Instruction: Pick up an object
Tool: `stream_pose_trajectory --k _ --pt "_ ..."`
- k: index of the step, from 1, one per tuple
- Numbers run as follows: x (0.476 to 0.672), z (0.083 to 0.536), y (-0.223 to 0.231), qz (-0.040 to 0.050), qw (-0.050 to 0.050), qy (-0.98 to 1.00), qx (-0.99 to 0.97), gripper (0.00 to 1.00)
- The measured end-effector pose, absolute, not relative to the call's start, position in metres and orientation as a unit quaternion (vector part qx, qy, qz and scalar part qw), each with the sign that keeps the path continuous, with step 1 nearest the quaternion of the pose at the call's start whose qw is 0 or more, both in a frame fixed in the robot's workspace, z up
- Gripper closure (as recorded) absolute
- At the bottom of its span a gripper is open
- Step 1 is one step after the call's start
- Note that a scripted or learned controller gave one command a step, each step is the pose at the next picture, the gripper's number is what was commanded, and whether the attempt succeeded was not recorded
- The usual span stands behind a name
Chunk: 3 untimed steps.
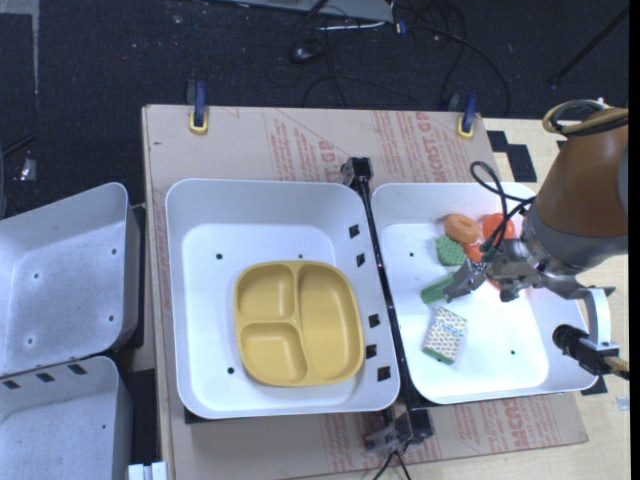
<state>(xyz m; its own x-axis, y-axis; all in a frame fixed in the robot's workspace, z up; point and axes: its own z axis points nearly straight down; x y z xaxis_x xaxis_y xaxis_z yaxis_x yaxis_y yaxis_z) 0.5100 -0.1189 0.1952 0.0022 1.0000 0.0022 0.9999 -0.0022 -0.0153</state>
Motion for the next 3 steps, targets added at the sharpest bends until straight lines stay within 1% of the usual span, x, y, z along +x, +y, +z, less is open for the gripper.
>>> stream_pose_trajectory --k 1,2,3 --pt "0.513 0.202 -0.118 0.0003 0.0 -0.707 -0.707 0.0" --pt "0.513 0.151 -0.108 0.0015 0.003 -0.707 -0.707 0.0" --pt "0.512 0.097 -0.107 0.0014 0.002 -0.706 -0.708 0.0"
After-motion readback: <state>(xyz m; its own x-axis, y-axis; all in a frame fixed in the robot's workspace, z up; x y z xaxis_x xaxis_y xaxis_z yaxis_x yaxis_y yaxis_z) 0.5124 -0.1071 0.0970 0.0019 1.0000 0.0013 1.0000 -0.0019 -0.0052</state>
